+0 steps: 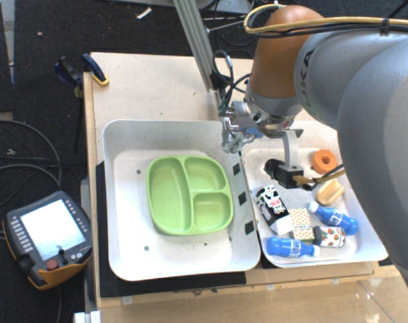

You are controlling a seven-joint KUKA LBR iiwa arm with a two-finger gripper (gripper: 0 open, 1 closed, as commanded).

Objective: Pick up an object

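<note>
My gripper (232, 140) hangs over the back end of the wall between the two bins, with nothing visibly in it. The right bin (372, 244) holds several small things: an orange ring (324, 161), a tan bun (330, 192), a black-and-white cow-patterned toy (273, 202), a checkered box (298, 221), a small red-and-white can (328, 236) and two blue bottles (335, 219) (289, 247). They all lie to the right of the gripper and nearer the camera. The grey arm covers the bin's far right part.
The left bin (123, 180) holds a green divided plate (189, 194). A teach pendant (46, 237) lies off the bench at the lower left. A slanted metal rail (193, 29) runs down toward the gripper from the back.
</note>
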